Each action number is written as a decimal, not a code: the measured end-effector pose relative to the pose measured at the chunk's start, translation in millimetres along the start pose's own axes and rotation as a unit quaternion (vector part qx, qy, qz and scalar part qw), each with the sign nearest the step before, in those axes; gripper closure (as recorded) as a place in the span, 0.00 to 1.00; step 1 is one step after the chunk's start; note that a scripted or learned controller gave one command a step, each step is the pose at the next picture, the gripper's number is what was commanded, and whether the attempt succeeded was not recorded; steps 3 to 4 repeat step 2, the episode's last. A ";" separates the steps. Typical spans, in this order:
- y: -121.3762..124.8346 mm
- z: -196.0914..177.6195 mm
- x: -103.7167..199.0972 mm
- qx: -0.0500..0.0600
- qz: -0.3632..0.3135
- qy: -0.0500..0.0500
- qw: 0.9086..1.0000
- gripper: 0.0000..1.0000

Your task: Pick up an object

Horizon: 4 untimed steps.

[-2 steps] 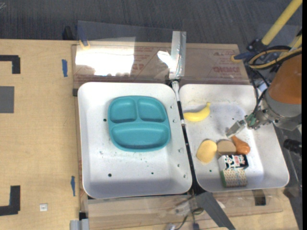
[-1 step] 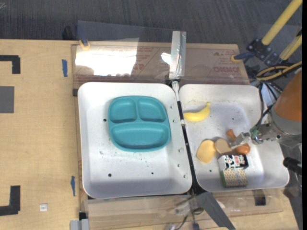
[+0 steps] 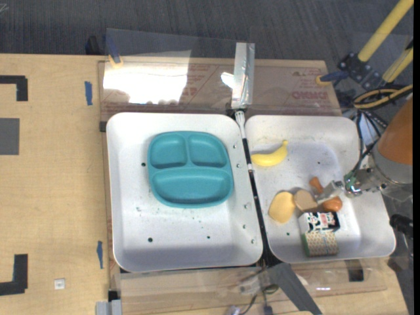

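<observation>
The right bin [image 3: 367, 241] holds a yellow banana [image 3: 270, 155] near its far left corner. Toward the front lie a round yellow piece [image 3: 282, 207], a tan piece [image 3: 305, 199], two small orange pieces [image 3: 317, 184] [image 3: 331, 205] and a small printed carton [image 3: 320, 231]. My gripper [image 3: 349, 186] reaches in from the right, low over the bin's right half. It sits just right of the orange pieces and above the carton. The arm's orange band [image 3: 399, 138] shows at the right edge.
In the left bin [image 3: 125, 235] lies a teal divided plate [image 3: 190, 168]. A clear plastic sheet [image 3: 151, 77] and a cardboard panel [image 3: 295, 84] stand behind the bins. Cables and yellow bars [image 3: 387, 25] crowd the far right.
</observation>
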State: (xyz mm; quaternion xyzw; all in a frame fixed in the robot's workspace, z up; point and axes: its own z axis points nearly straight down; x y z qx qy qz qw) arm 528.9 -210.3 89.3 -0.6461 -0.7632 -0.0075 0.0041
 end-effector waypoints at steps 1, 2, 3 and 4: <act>-0.4 -10.1 -5.8 -0.003 0.002 -0.008 1.000 1.00; 10.3 -114.8 25.7 -0.003 0.025 -0.010 1.000 1.00; 10.3 -114.8 25.7 -0.003 0.025 -0.010 1.000 1.00; 10.3 -114.8 25.7 -0.003 0.025 -0.010 1.000 1.00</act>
